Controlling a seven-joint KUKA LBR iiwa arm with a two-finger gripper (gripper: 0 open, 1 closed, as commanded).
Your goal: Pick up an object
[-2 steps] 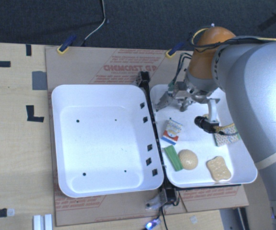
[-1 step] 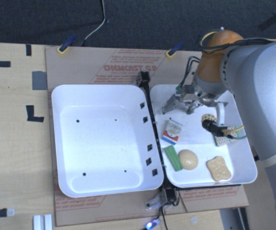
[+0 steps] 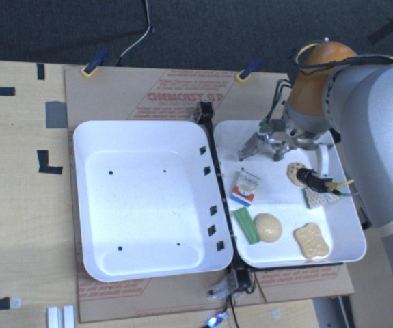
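My gripper (image 3: 263, 152) hangs over the back of the right bin (image 3: 350, 251), fingers spread open with bare bin floor between them. Just in front of it lies a small white packet with red and blue print (image 3: 244, 188). Closer to the front sit a green stick (image 3: 246, 225) and, touching it, a tan ball (image 3: 267, 227). A tan biscuit-shaped piece (image 3: 312, 240) rests at the front right. A yellow spotted object (image 3: 294, 172) and a patterned scrap (image 3: 317, 197) lie by the right wall, under the wrist.
The left bin (image 3: 87, 183) stands beside the right one, with a black hinge strip (image 3: 213, 183) between them. Both rest on a cardboard sheet (image 3: 175, 98). The grey arm (image 3: 367, 135) covers the right bin's back right corner.
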